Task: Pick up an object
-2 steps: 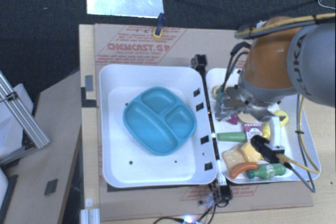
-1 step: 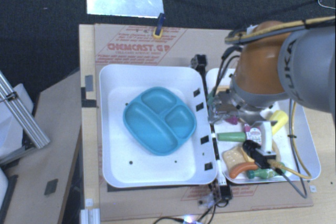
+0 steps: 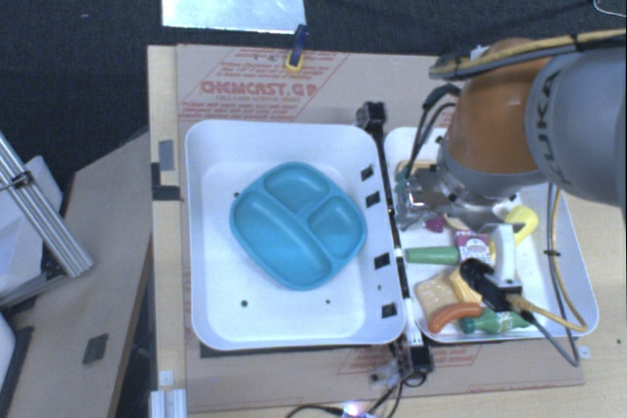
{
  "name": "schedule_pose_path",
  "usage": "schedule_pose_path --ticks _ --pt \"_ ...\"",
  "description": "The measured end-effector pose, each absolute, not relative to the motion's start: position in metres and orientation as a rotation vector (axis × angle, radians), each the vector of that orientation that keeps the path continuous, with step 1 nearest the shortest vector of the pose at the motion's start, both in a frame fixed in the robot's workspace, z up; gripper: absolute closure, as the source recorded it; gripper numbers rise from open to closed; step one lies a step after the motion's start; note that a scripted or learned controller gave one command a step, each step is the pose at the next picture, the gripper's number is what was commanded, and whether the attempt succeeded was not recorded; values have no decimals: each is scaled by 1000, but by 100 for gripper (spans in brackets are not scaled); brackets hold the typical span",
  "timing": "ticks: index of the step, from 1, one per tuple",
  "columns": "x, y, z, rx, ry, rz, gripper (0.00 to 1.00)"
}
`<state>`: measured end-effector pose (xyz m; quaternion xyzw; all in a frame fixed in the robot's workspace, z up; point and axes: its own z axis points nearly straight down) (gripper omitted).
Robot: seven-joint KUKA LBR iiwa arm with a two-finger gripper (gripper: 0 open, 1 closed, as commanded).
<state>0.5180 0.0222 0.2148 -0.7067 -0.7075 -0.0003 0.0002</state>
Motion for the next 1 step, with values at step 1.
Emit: schedule_pose_path --ticks 1 --pt "510 26 217 -2219 -2222 -1 100"
